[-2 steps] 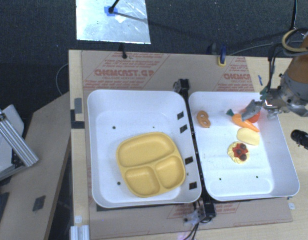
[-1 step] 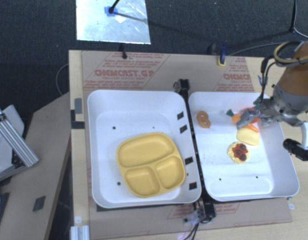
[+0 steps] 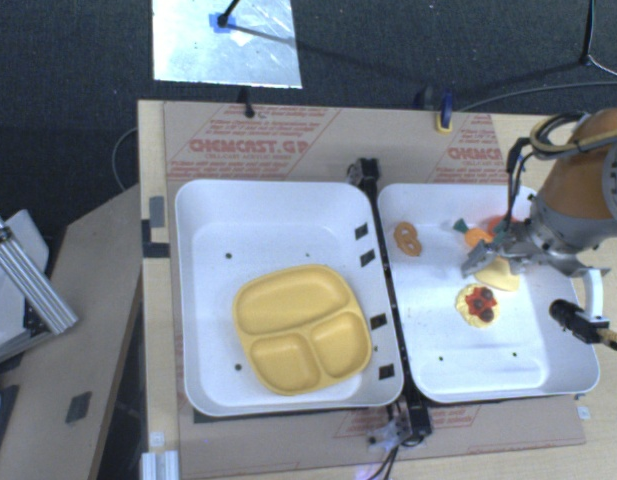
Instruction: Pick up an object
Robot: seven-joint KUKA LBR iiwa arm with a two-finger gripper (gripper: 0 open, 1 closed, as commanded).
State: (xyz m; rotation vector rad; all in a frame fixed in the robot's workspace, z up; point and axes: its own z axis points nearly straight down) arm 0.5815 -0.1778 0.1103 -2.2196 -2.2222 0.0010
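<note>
The right bin (image 3: 488, 373) holds several small food toys. A brown pretzel (image 3: 406, 238) lies near its left wall. An orange and teal piece (image 3: 473, 233) sits at the back, partly hidden by the arm. A pale yellow piece (image 3: 503, 277) lies just under my gripper (image 3: 484, 259), which hangs low over the bin's middle right. In front of that lies a small yellow tart with red and dark berries (image 3: 478, 305), apart from the gripper.
The left bin (image 3: 218, 218) bears a yellow three-compartment tray (image 3: 302, 326). A black divider with clips (image 3: 380, 268) runs between the two bins. The arm's orange band (image 3: 586, 178) stands over the right bin's far right corner.
</note>
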